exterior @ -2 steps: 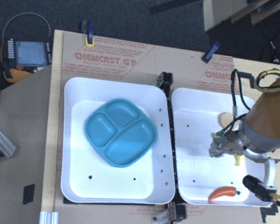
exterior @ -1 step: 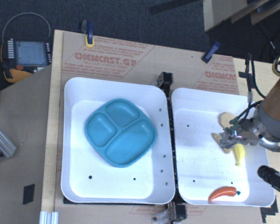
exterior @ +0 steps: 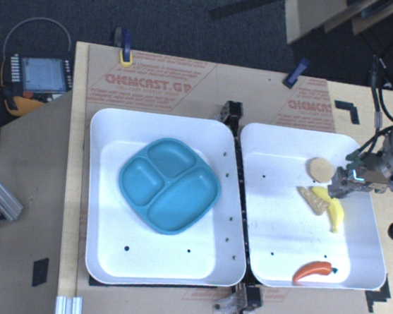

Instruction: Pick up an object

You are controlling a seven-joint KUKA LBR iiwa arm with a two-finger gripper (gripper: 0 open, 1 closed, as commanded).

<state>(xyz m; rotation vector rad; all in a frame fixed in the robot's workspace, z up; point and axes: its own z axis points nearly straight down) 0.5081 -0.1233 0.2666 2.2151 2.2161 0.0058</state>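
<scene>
Yellow banana just below and touching the gripper.

Light is bright and even from above; the two white bins look nearly overexposed, with soft, weak shadows inside. The picture is slightly soft, darker at the floor

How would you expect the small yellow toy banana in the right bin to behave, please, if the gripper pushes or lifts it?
The small yellow toy banana looks smooth and curved, so it may pivot or slip. It touches the tan wedge, which would probably shift with it. It seems light for the gripper.
</scene>
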